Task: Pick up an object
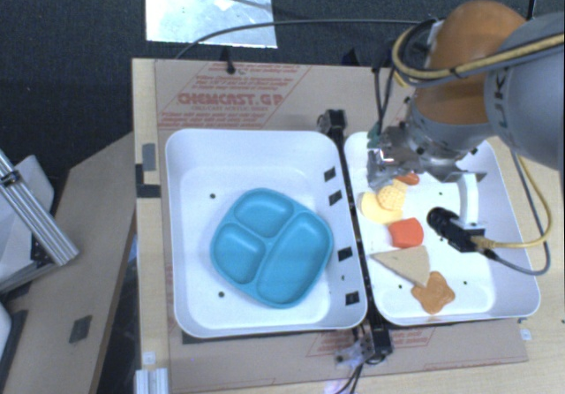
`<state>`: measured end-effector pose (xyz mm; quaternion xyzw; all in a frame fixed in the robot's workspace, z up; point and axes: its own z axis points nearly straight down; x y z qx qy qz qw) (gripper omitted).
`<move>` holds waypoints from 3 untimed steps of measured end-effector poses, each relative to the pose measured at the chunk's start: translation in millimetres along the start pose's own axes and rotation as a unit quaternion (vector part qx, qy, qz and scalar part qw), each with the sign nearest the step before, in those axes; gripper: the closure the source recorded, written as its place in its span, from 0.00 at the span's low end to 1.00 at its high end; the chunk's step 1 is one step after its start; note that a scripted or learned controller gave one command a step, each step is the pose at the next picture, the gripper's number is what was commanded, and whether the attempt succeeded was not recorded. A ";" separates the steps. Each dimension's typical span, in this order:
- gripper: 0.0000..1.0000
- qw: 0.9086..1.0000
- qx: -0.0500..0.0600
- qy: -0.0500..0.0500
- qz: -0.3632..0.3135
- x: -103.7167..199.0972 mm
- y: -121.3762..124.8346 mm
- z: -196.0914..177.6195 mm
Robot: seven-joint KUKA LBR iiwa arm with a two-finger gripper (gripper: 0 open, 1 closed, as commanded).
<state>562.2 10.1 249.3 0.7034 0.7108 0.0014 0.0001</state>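
Bench (265, 96), white bins (516, 291), blue plate (271, 246) (left bin (190, 207)), claw (381, 173) over yellow piece (387, 200).

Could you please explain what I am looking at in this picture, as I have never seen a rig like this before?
This is a single picture from a fixed camera above the bench, looking down at a slant. The large grey machine with an orange band is a robot arm reaching in from the right. Its gripper is low over the right white bin.

The left white bin holds a blue plastic divided plate. The right bin holds small food-like pieces:
- a yellow waffle-patterned piece
- a red-orange block
- a tan wedge
- a brown lumpy piece
- a small orange-red piece, right beside the gripper

I cannot tell from this view whether the gripper holds anything.
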 end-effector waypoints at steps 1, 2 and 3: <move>1.00 1.000 0.001 0.000 0.000 51.3 -5.5 1.6; 1.00 1.000 0.001 0.000 0.000 97.2 -18.9 9.7; 0.00 1.000 0.001 -0.001 0.003 94.4 -18.3 9.5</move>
